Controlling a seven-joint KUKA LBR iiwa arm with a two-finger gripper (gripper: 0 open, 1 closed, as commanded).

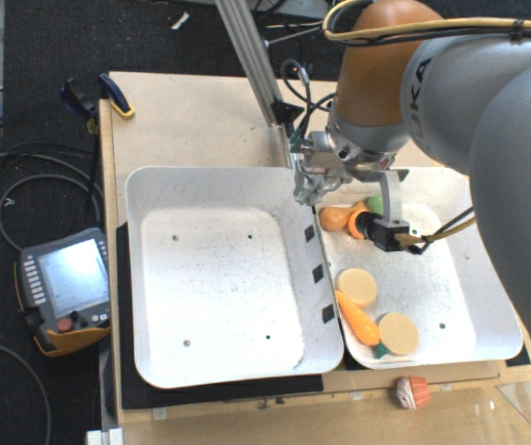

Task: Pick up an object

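Front edge: pink-and-white lump lies on the bench lip, just outside the right bin, nearest the camera.
Floor: dark carpet with loose black cables and a teach pendant with a lit grey screen, left of the bench.
Bench: pale wooden board; a yellow-and-blue tool lies at its far left corner.
Left bin: shallow white tray with rounded corners, speckled with scuffs.
Right bin: same white tray, touching the left one along the middle.
Carrot: smooth orange toy, long axis slanting from upper left to lower right, near the bin's left wall, between two tan discs.
Discs: one above the carrot, one at its lower end, flat and round.
Orange piece: rounded, beside a green bit, under the wrist.
Gripper: at the dividing walls' far end; whether it is spread or closed, cannot tell.
Arm: grey, glossy orange band.
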